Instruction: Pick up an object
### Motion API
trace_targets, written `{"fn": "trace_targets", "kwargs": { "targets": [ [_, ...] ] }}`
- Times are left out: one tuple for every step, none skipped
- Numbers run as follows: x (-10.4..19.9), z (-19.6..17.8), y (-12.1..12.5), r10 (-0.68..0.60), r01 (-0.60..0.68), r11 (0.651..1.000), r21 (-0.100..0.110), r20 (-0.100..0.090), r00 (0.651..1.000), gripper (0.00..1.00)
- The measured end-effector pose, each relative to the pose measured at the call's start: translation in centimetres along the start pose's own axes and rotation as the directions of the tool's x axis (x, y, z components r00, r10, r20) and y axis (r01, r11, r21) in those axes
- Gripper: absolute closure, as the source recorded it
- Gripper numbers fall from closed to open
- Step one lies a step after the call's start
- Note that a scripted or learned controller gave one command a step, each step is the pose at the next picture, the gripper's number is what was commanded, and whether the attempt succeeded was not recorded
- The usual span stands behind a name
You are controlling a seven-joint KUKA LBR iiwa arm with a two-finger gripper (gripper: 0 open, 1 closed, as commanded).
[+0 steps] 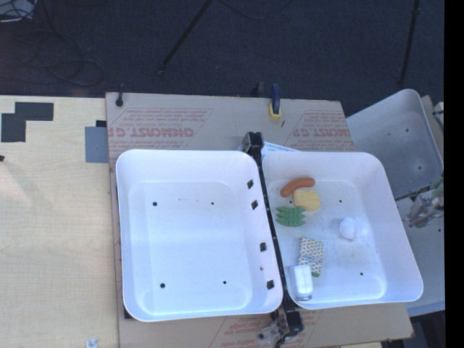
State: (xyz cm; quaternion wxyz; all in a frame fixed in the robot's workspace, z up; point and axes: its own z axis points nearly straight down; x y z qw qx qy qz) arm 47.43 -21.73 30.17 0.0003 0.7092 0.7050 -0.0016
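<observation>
1. Six loose candidates for the pick, all in right bin [395,194]; count one of each.
2. Landmark: yellow piece [307,200]. Sits toward the near-seam, far part of that bin.
3. Orange sausage [297,186]: touches yellow piece on its far side. Looks awkward to take alone.
4. Green leafy toy [290,216]: just beside yellow piece, nearer the camera and toward the left bin [123,216].
5. White ball [349,228]: well apart from yellow piece, to its right. Stands free, so judged the easiest approach, though likely to roll.
6. Patterned pouch [311,254]: nearer the camera than yellow piece; lies flat.
7. Clear cup [301,281]: nearer still, touching the pouch, close to the bin wall.
8. Two bins in all, side by side on one cardboard sheet [181,125], probably to keep them from sliding.
9. Gripper state: cannot tell.
</observation>
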Motion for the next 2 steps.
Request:
{"fn": "trace_targets", "kwargs": {
  "targets": [
    [0.3,-11.5,0.2,-0.008,0.008,1.000,-0.012,0.002,1.000,1.00],
    [5.6,1.2,5.6,-0.012,0.012,1.000,0.010,-0.008,1.000,1.00]
  ]
}}
